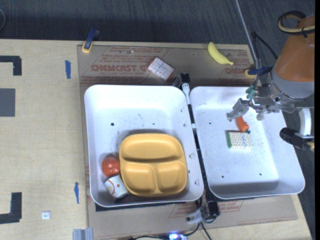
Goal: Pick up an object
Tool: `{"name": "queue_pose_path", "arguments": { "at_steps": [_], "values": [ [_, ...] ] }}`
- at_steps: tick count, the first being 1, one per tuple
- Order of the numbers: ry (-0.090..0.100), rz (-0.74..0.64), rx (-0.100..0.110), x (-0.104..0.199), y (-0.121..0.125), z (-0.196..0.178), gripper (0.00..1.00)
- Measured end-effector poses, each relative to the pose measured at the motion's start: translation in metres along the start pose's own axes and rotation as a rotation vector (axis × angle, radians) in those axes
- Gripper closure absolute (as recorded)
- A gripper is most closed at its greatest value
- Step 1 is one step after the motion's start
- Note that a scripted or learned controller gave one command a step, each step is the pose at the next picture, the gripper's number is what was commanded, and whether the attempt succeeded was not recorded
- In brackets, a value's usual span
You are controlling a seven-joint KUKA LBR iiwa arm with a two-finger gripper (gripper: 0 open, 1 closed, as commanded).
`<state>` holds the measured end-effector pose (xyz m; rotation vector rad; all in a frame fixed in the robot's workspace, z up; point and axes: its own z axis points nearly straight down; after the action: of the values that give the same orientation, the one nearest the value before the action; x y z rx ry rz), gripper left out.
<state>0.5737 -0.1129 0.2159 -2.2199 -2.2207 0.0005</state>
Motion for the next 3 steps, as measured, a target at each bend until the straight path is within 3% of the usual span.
{"name": "queue_pose_path", "arguments": {
  "at_steps": [1,2,3],
  "values": [
    [-0.001,0.001,-0.001,0.007,-0.023,0.109,0.0],
    [-0.008,0.001,-0.019,0.006,-0.046,0.126,0.0],
    [-0.008,0.003,-0.024,0.006,-0.045,0.115,1.0]
  ]
}}
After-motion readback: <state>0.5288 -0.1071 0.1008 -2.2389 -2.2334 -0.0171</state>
